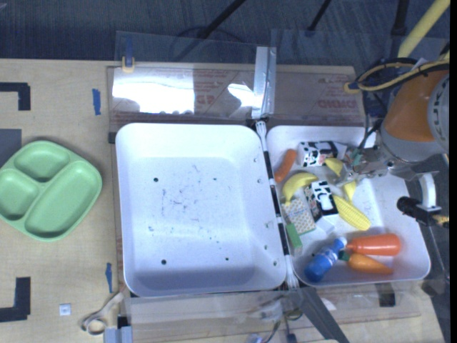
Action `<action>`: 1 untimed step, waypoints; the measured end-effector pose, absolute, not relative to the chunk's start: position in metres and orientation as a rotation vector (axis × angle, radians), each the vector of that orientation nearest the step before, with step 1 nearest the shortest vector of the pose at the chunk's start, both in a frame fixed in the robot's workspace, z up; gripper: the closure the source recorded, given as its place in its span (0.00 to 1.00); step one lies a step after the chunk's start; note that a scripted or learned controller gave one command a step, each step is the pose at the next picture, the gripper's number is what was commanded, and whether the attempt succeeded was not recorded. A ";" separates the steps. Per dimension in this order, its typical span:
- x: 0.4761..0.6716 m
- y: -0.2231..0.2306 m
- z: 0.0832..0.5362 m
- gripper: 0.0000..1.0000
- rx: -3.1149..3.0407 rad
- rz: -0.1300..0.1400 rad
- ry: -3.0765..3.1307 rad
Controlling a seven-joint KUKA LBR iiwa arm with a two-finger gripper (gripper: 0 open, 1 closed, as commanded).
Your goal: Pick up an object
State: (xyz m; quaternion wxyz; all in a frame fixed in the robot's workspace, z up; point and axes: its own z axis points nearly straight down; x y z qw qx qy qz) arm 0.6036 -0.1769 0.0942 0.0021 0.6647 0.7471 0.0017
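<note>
The right bin [414, 191] holds several toys: a yellow banana [298, 183], a corn cob [351, 211], a slim orange carrot [285, 164], a cow-patterned carton [318, 151], a black-and-white box [323, 197], a gridded packet [300, 214], a blue bottle [323, 261] and two orange-red vegetables [373, 244] near the front. My gripper [355, 164] hangs low over the bin's back part, right beside a small yellow piece [334, 166] and just right of the carton. The grey arm with its orange band [414, 113] comes in from the right.
The left bin [189, 206] lies beside the right one, sharing a central rim. A green divided plate [48, 189] rests on the bench at far left. A clear panel [193, 84] stands behind the bins. Cables hang near the arm.
</note>
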 end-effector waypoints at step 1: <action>0.605 -0.186 0.205 1.00 2.598 -0.004 1.768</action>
